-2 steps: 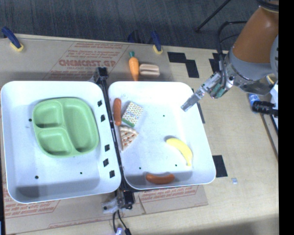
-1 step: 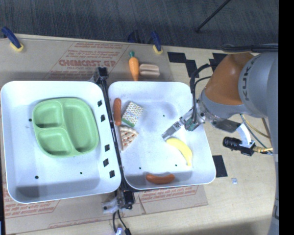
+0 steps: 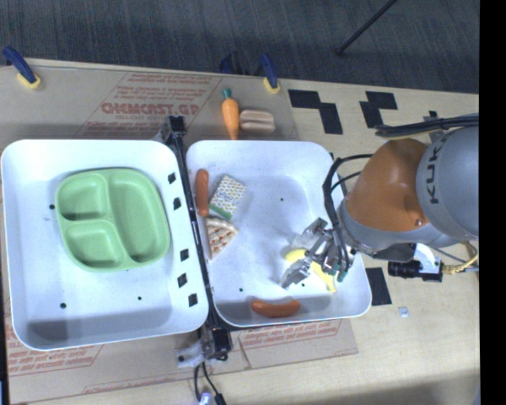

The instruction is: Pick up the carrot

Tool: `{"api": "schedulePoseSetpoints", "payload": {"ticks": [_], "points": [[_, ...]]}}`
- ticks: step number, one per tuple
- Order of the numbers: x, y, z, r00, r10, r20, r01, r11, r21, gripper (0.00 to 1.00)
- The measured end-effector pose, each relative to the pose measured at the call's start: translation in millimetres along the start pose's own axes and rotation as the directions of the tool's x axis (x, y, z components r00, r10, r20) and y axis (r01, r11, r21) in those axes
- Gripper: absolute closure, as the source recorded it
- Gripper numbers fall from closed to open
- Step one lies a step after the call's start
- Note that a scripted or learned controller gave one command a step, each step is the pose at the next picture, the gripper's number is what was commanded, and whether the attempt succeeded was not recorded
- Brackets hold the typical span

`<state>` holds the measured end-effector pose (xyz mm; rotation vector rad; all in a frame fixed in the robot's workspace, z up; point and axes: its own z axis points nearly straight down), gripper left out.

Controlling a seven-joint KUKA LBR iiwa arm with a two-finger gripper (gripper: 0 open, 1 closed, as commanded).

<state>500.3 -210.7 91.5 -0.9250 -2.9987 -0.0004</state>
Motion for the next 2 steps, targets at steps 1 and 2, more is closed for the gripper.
{"api": "schedulePoseSetpoints", "payload": {"ticks": [1,2], "points": [[19.7,-13.2,-19.2,0.996,-0.090,-0.001,0.090,0.996,0.000,0.00],[19.0,-12.7,-29.5,0.996,-0.092,0.000,0.092,0.996,0.000,1.00]]}}
